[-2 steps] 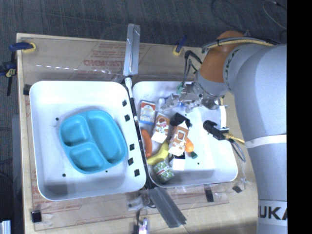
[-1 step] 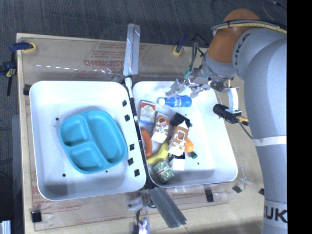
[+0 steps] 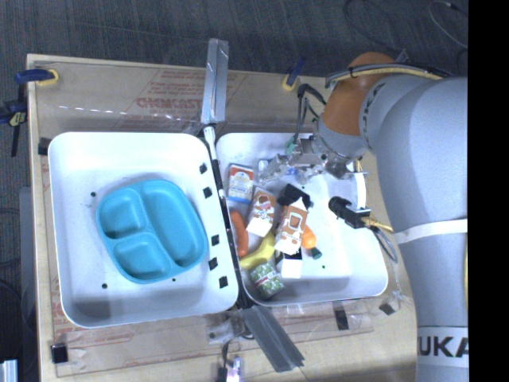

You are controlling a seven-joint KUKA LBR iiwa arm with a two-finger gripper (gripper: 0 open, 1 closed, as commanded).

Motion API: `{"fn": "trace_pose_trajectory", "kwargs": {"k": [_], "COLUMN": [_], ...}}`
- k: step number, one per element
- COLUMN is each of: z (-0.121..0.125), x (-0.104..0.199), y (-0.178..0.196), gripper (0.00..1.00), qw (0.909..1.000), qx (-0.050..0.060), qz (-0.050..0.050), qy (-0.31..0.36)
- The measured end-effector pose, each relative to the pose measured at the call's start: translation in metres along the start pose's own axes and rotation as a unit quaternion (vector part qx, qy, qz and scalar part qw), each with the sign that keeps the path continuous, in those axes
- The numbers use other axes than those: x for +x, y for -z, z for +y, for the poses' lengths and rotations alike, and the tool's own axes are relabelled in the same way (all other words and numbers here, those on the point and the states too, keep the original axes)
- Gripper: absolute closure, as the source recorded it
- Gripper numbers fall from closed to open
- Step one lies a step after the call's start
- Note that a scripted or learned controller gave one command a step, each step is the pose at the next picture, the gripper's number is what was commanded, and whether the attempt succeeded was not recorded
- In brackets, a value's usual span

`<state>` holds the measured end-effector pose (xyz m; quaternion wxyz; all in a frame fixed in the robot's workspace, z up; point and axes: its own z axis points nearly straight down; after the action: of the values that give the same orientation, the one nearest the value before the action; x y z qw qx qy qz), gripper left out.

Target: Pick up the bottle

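A clear, crinkled plastic bottle (image 3: 276, 166) lies near the back wall of the right bin (image 3: 362, 273), among other items. My gripper (image 3: 295, 195) reaches down from the orange-banded wrist (image 3: 346, 114) into the middle of that bin. Its black tip sits just to the front right of the bottle, over the cartons. Nothing is visibly held.
The right bin also holds several small cartons (image 3: 262, 212), a carrot (image 3: 241, 233), a banana (image 3: 258, 253), a green packet (image 3: 267, 278) and a white block (image 3: 291, 268). A blue divided plate (image 3: 149, 229) lies in the left bin (image 3: 71, 293). The grey arm (image 3: 425, 181) covers the right side.
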<state>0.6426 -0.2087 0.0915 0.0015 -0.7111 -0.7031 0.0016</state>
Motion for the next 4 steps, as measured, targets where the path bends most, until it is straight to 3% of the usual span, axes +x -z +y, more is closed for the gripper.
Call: {"fn": "trace_pose_trajectory", "kwargs": {"k": [1,2,3,4], "z": [0.014,0.014,0.012,0.012], "x": [-0.001,0.002,0.004,0.004], "y": [0.085,0.001,0.009,0.009], "gripper": [0.0,0.0,1.0,0.0], "qw": [0.9994,0.9972,0.9973,0.9974], "qx": [-0.002,0.002,0.006,0.006], "qz": [0.0,0.0,0.002,0.002], "qy": [-0.034,-0.075,-0.073,-0.072]}}
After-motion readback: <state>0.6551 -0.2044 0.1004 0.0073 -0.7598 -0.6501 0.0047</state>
